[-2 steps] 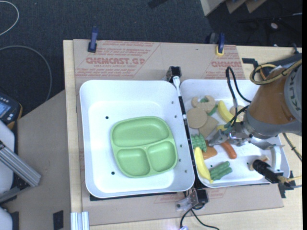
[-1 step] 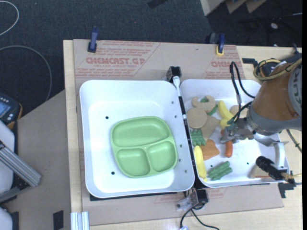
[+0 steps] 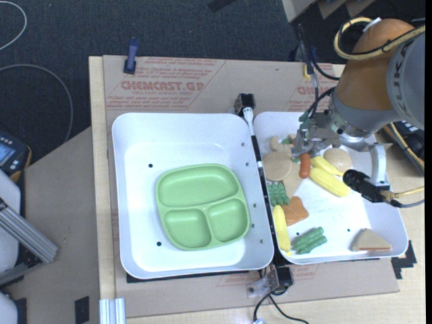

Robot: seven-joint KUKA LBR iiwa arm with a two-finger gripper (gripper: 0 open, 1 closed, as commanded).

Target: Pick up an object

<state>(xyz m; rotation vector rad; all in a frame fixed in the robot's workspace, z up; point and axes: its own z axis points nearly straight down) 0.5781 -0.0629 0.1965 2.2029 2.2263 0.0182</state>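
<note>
Where the arm reaches from the right, its gripper (image 3: 302,147) hangs low over the right bin (image 3: 385,211), just above an orange carrot (image 3: 305,165) beside yellow corn (image 3: 329,177); finger spread cannot be told. Left bin (image 3: 128,181) holds a green tray (image 3: 201,206).

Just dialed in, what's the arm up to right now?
The arm's pincer is down in the right bin, over a cluster of toy foods near a small orange carrot and a yellow corn cob. Nothing is visibly lifted. The left bin holds a green divided tray.
</note>
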